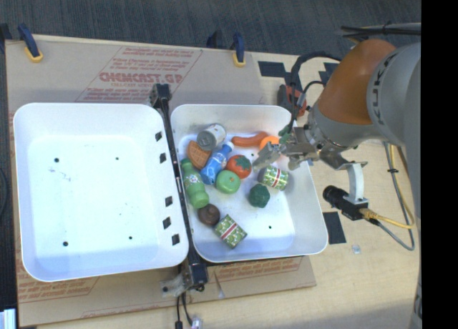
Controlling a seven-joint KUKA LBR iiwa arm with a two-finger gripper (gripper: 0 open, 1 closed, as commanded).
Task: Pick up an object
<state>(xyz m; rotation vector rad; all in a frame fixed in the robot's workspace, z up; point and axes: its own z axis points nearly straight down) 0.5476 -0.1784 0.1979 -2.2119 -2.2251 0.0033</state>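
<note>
End effector (275,154) low over right bin (304,231), can't tell its state. Just beside it: green patterned can (274,178), orange carrot (252,140), dark green ball (259,195). Remaining clutter crowds bin's left.

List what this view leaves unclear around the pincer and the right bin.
- Pincer: its tips blur into the clutter in the camera view, so a grip cannot be judged.
- Green patterned can: its top edge meets the pincer; contact unclear.
- Orange carrot-shaped toy: its right end is hidden by the pincer.
- Arm: cut off at the right.
</note>
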